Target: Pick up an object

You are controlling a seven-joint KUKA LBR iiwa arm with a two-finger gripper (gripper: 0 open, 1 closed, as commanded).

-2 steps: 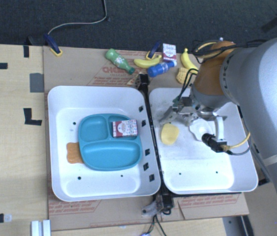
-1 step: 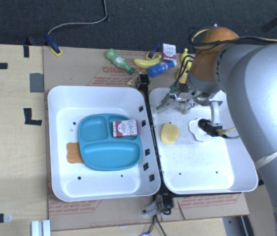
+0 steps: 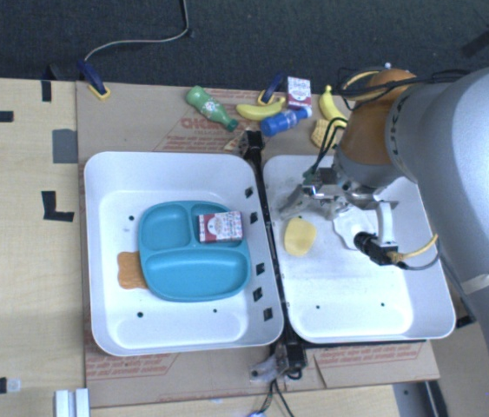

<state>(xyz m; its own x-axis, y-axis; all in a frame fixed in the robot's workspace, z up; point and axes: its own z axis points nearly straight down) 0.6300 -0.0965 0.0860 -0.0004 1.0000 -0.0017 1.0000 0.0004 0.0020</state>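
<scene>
Camera view, blue tray (image 3: 194,272) in left bin (image 3: 105,189)

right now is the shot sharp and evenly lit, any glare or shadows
Camera view: soft focus overall, fine detail around the gripper is muddy; light is even, the white bins look bright and a little washed out; faint shadows beside the blue tray and yellow object; the arm looms large and blurry at right.
</scene>
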